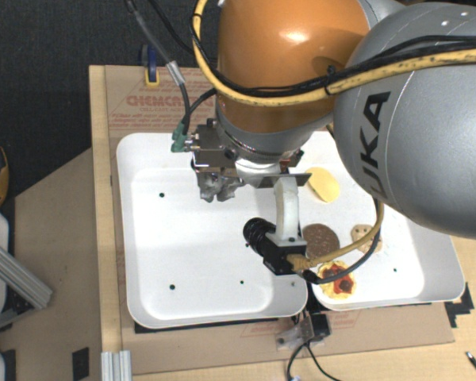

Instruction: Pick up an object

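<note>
Glossy orange wrist [282,46] above 2 smooth white bins [198,292].

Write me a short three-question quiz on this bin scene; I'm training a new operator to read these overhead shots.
1. True or false: the yellow item lies in the right bin.
2. Which item lies nearest the near edge of the right bin?
A. the yellow item
B. the brown disc
C. the red and yellow item
3. Fill in: the arm bears an ____ band above the wrist.

Key: 1 true; 2 C; 3 orange.
</note>
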Robot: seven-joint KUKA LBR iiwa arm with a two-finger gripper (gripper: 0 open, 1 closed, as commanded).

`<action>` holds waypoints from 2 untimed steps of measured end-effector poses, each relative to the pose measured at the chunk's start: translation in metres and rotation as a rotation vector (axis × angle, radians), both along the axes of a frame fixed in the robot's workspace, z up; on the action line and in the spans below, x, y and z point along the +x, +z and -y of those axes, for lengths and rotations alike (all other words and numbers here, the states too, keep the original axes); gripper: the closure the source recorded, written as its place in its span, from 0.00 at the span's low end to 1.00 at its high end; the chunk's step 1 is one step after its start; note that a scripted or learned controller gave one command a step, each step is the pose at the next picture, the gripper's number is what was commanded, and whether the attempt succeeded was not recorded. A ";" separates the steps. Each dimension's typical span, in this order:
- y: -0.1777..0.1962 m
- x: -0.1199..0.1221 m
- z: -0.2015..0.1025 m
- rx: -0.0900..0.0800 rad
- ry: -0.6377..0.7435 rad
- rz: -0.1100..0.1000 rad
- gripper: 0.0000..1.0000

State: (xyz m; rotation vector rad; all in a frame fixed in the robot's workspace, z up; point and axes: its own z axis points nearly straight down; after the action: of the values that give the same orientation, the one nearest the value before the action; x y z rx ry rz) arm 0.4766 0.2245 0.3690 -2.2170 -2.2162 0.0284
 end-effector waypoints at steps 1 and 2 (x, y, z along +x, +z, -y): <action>0.153 0.003 0.000 0.017 0.002 0.035 1.00; 0.024 0.010 0.000 0.002 -0.001 0.005 1.00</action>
State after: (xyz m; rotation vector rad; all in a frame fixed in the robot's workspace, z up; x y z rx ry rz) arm 0.4861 0.2241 0.3932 -2.2202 -2.2167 0.0204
